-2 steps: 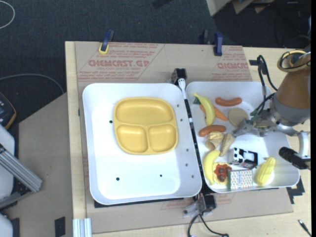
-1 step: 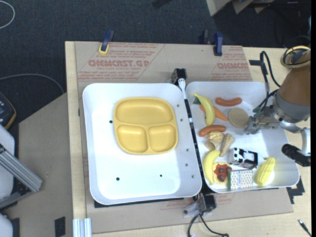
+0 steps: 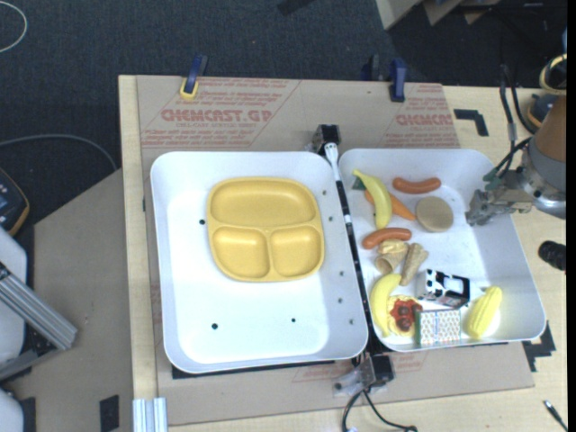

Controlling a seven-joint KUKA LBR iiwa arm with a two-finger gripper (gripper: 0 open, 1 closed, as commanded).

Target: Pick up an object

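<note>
Over the right bin (image 3: 531, 282), near its far edge, the gripper (image 3: 486, 207) hovers; whether it's open I can't tell. Nearest, the biscuit (image 3: 435, 213) looks light, stiff; grip its rim.

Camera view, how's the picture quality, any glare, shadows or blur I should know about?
Camera view: even, soft light, with no harsh glare on the white bins; shadows are faint beside the yellow tray; the toy food is small and soft-edged; the hand at the right edge is slightly blurred.
</note>
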